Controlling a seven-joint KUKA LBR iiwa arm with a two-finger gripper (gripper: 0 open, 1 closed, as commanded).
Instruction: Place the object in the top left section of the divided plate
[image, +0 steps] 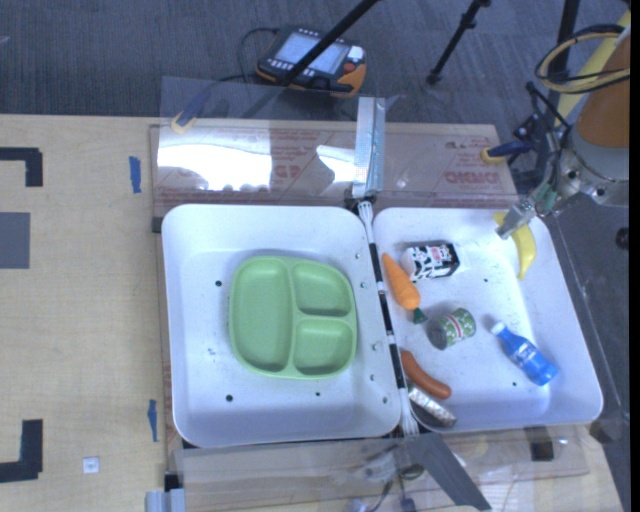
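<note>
While the pale wooden table (80, 330) stretched off to the left, two shallow white plastic bins sat on it side by side, the left bin (200, 400) touching the right bin (575, 400) along a central seam. A light green divided plate (293, 317) with three sections lay in the middle of the left bin, nothing resting on it. At the upper right the grey arm (590, 175) reached in, its jaws (519, 221) poised over the right bin's far corner at the top end of a yellow banana (524, 252); whether they were spread or pressed together, I cannot tell. Further down the right bin lay a blue plastic bottle (524, 353), an orange carrot (402, 283), a reddish sausage (426, 374), a black-and-white cow-patterned carton (432, 260) and a small green-labelled tin can (451, 328)
</note>
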